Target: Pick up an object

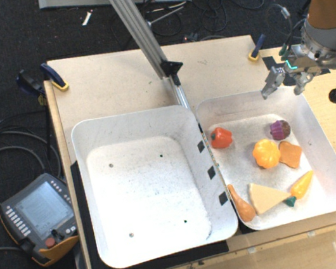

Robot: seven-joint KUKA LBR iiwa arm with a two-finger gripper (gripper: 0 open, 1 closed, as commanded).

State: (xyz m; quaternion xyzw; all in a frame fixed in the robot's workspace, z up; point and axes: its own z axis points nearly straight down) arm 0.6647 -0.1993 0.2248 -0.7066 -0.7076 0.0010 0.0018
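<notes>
Tool (283,86), fingers apart and holding nothing, above the right bin's (323,135) far edge; best lowered squarely over the nearby purple object (280,129).

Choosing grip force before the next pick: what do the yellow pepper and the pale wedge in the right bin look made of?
Yellow pepper: seemingly moulded plastic toy food, smooth and slightly glossy, with even, saturated colour. Pale wedge: cheese-shaped, flat matte faces and crisp edges, so probably hard plastic, possibly painted wood; the view leaves that open. Right bin: white, thin, likely plastic.
</notes>
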